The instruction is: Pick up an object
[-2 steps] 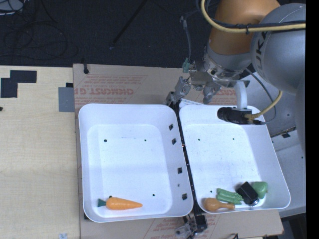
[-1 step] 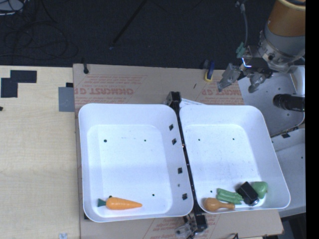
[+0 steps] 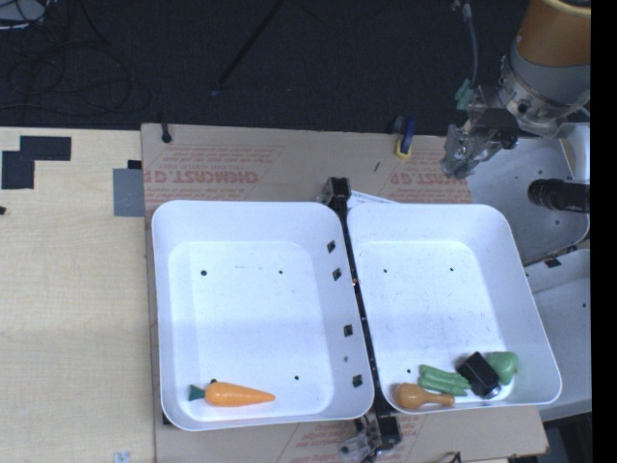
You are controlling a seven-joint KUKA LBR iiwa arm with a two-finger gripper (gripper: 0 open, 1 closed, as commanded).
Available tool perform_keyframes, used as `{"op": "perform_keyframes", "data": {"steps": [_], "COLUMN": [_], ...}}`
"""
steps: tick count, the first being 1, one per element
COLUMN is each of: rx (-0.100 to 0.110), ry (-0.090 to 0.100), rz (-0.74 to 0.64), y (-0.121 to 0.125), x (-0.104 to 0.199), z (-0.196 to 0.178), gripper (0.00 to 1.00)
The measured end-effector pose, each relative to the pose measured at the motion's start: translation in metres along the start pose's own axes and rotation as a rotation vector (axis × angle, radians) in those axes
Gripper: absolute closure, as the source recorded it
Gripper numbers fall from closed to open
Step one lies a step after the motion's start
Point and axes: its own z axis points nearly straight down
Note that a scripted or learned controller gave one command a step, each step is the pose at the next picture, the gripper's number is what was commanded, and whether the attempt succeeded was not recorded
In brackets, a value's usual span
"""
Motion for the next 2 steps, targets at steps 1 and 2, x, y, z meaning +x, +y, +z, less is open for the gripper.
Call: {"op": "perform_keyframes", "data": {"steps": [1,2], "rx": [0.004,0.0], "ry": [0.001,0.002], "rz": [0.005,0.002], "y": [-0.04,-0.093], "x": [-0.045,-0.061], "z": [0.03,0.009], "gripper": [1.0,1.0]}}
